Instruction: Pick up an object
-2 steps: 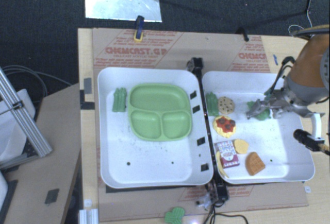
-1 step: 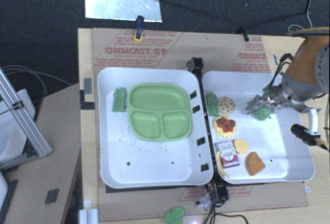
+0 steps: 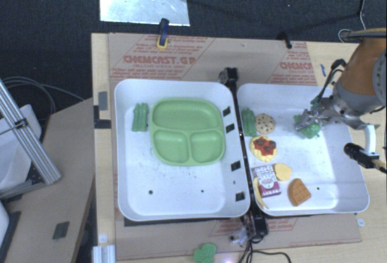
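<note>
my arm shows a grey rounded body with an orange band above the wrist, a thin blue cable beside it, and a metal-grey gripper.

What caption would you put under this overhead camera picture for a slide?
Robot hand reaches down at a small green toy in the right bin; a green divided plate sits in the left bin.

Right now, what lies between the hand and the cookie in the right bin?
In the camera view, only bare white bin floor separates the hand, which sits at a small green toy, from the cookie. Nothing else lies on that stretch.
</note>
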